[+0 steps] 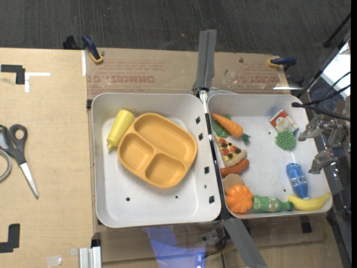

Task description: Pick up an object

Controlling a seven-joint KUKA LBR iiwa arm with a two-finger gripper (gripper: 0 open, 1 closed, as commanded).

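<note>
Scissors [19, 152] with grey handles lie at the far left of the tan bench [50, 205], well apart from the two white bins. Inside the left bin [106, 205], a yellow bottle [119, 128] rests tilted against the upper-left edge of an orange divided plate [158, 149], which takes up the bin's upper middle. Across the divider, the right bin [262, 149] holds a crowd of toy food: a carrot [229, 125] near the top left, a pizza slice [228, 148] just below it, a reddish sausage [234, 167] under that, and an orange pumpkin [239, 199] in the lower-left corner. Beside the pumpkin, a green bottle [271, 204] lies on its side along the bottom wall, with a yellow banana [308, 201] next to it at the lower right. Above the banana sits a blue bottle [297, 180]; higher up, a green knobbly ball [286, 140] touches a small red-and-white carton [280, 119]. At the far right, the gripper [319, 148] hangs over the bin's right rim, near the green ball and blue bottle; whether it is spread or pressed together cannot be told, and nothing is seen in its grasp.
</note>
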